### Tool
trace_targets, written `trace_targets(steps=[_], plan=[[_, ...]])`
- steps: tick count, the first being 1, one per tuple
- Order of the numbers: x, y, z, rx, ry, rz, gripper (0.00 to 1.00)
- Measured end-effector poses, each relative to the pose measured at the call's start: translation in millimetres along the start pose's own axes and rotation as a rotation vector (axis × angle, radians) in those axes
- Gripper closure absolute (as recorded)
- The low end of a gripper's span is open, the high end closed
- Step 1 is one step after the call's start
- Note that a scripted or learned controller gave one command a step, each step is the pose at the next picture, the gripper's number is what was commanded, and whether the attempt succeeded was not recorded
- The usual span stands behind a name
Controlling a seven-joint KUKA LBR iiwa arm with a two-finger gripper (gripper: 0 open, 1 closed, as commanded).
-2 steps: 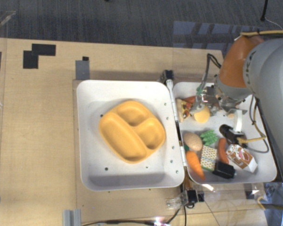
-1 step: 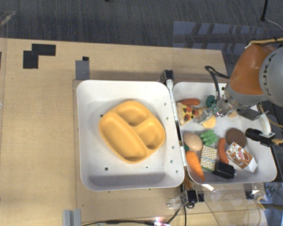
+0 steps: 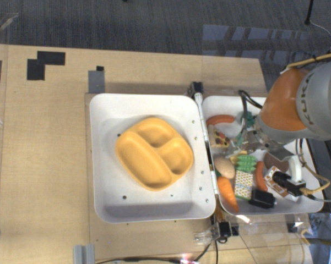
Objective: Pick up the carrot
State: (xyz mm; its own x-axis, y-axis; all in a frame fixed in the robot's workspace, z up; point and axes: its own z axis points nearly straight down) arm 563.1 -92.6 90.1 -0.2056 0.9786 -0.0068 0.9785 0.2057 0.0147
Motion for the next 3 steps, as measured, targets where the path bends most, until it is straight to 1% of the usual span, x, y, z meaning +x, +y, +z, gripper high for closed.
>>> trace_targets(steps=[1,2,3], plan=[[105,44,-102,-0.007,0.011,0.075,1.00],[214,102,-87,0.009,0.013,0.034,1.00],[273,82,-11,-0.005,0.012,-0.089,1.00]])
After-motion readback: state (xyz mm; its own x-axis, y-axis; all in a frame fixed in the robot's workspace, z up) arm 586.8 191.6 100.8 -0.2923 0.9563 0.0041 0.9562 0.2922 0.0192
